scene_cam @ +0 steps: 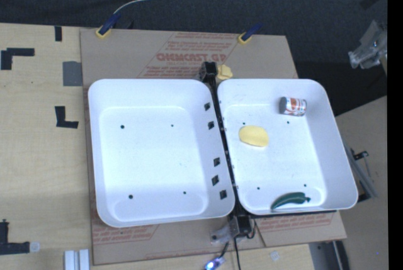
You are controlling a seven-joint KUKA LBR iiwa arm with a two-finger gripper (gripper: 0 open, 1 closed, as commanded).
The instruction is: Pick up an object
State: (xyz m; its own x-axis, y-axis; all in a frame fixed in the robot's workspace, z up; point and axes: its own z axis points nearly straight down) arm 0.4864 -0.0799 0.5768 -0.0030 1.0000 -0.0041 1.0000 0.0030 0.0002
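Bench inventory, as I read it from my remote station.

1. Left bin [107,136]: shallow, white, on a brown cardboard sheet [189,51]. Small dark dots mark its floor.

2. Right bin [327,130]: the same make, touching the left bin along a shared edge where black clips [217,162] sit in a row.

3. Small can [293,106]: red and white with a silvery end, lying on its side near the right bin's far right corner.

4. Yellow object [254,136]: a rounded, flattish lump, perhaps a toy lemon, in the middle of the right bin, left of and nearer than the can.

5. Green object [289,201]: long and curved with a dark tip, pepper-like, against the near wall of the right bin.

6. Gripper [368,51]: I see a pale grey metallic assembly at the upper right edge, over the dark floor beyond the bench. It is blurred, so I cannot tell its state. All three objects lie well apart from it, to its lower left; the can is the closest, the green object the farthest.

7. Blue-and-yellow clamps [108,24] at the cardboard's far edge.
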